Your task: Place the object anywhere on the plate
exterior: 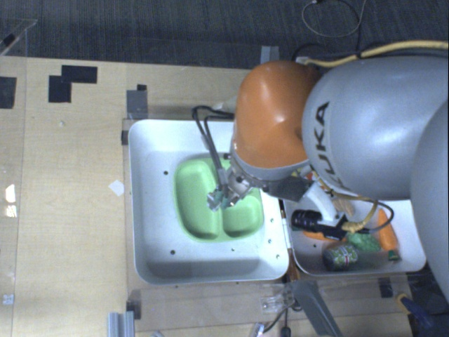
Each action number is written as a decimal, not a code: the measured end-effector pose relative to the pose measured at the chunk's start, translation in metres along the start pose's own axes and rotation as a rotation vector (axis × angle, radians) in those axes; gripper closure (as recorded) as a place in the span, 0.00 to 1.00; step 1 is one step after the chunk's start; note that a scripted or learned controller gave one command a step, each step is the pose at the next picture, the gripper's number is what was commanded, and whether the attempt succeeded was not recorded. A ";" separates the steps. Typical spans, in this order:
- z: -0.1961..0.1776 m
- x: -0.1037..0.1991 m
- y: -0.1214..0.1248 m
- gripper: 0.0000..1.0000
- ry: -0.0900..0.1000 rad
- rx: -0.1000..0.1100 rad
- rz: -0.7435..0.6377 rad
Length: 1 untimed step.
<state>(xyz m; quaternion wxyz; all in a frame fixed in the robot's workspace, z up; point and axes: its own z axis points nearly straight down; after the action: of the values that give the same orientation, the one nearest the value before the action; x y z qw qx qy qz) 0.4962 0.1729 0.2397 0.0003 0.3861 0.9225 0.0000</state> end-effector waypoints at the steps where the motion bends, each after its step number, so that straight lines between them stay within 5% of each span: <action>1: 0.000 0.000 0.000 0.00 0.000 0.000 0.000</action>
<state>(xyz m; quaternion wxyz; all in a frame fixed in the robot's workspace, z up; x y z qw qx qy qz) 0.4961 0.1730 0.2398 0.0004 0.3861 0.9224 0.0002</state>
